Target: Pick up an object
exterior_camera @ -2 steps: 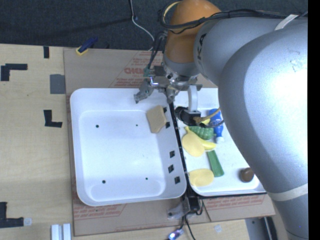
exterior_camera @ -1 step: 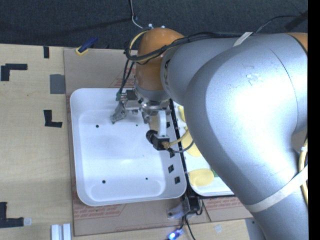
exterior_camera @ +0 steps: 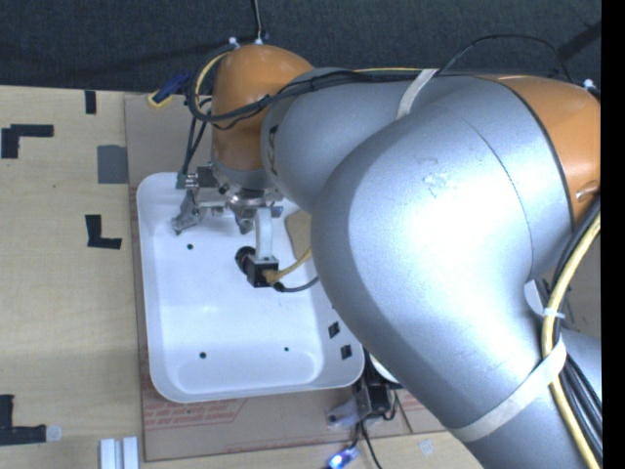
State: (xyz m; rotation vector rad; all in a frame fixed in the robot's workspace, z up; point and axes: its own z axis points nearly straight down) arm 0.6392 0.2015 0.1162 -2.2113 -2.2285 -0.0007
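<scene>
No object to pick up can be made out in the white bin (exterior_camera: pixel 186 311). The tool (exterior_camera: pixel 210 218) hangs over the bin's far edge, its state impossible to tell. The grey arm (exterior_camera: pixel 439 233) covers the desk's (exterior_camera: pixel 59 311) right side.

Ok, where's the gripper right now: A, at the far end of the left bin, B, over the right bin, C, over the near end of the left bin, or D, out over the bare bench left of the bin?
A: the gripper sits at the far end of the left bin, just inside its top edge, with the arm stretching in from the right.
</scene>
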